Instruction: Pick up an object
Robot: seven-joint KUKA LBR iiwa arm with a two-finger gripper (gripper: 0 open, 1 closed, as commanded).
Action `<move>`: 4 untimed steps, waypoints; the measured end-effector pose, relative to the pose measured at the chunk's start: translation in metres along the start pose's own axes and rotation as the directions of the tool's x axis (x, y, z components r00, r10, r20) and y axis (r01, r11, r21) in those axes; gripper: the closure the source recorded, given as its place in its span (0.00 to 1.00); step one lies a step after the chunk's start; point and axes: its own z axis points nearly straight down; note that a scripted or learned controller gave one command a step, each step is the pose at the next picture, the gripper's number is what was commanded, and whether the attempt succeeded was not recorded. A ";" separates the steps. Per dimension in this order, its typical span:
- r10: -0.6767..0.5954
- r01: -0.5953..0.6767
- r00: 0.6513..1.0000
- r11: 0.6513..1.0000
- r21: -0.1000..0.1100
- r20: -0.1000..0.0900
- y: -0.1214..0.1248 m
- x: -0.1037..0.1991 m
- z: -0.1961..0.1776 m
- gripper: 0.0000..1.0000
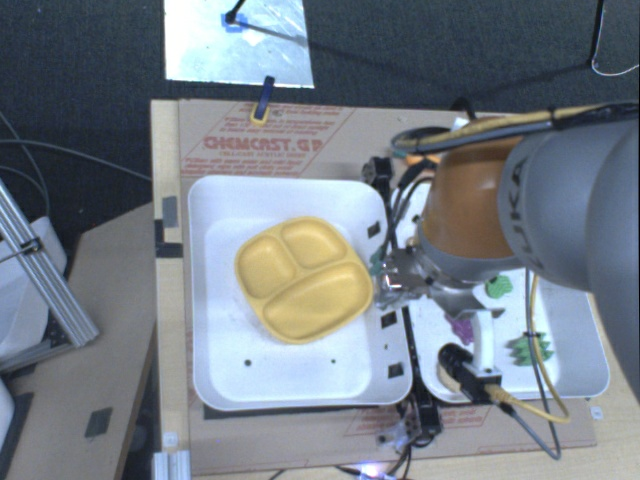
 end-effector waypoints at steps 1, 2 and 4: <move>0.005 -0.005 1.000 1.000 0.000 0.002 0.001 -0.005 -0.009 1.00; 0.003 -0.003 1.000 1.000 -0.015 -0.003 0.003 0.038 -0.214 1.00; 0.006 -0.006 1.000 1.000 0.002 0.003 0.024 0.059 -0.184 1.00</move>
